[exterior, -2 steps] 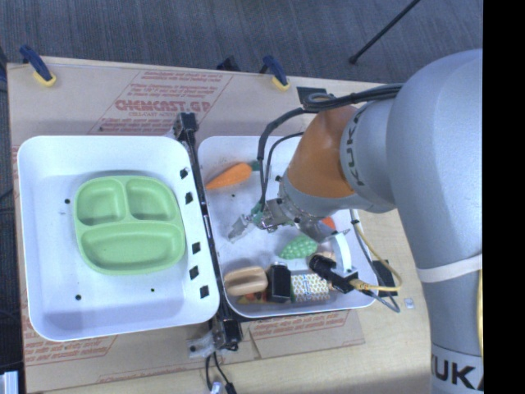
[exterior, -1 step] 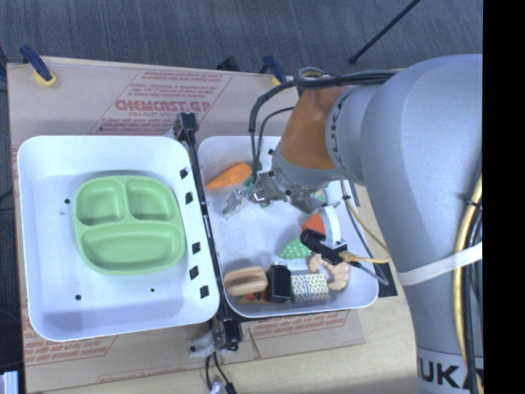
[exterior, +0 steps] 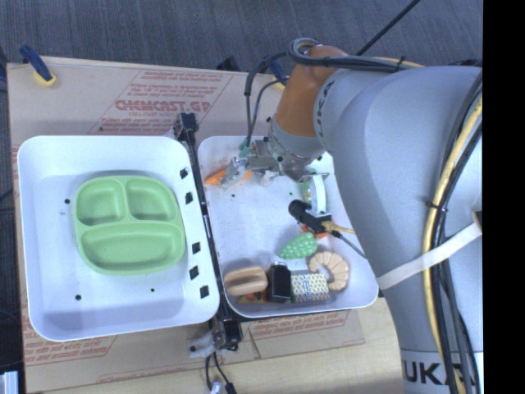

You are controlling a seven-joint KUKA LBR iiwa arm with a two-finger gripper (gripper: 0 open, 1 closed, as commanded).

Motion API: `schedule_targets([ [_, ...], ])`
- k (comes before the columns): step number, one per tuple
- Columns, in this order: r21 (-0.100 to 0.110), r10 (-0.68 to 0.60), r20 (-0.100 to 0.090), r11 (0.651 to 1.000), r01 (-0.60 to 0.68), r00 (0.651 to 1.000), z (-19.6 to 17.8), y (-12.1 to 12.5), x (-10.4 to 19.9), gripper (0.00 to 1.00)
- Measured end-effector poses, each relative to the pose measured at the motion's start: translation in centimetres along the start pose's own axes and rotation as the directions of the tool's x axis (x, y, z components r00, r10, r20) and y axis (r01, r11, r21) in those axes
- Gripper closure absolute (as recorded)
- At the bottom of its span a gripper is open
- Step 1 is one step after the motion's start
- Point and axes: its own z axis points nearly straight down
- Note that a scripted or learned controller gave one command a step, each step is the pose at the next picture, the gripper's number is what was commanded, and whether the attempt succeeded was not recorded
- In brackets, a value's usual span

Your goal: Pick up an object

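Carrot (exterior: 215, 176) lay just left of the gripper (exterior: 246, 164) at upper centre; grip state unclear, so you needed to centre first.

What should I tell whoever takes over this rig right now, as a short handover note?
Gripper: low at the far end of the right bin, beside an orange carrot-like piece; nothing visibly between its fingers.
Things: toy food sits along the right bin's near edge: a hot dog bun, a shrimp, a green leaf-shaped piece. The green divided plate lies in the left bin.
Done: no pick yet.
Left: grasp one object and lift it.
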Motion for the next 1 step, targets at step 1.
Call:
schedule_targets([
  [1,0.003,-0.040,-0.001,0.999,0.040,0.999,-1.03,-9.52,1.34,0.00],
])
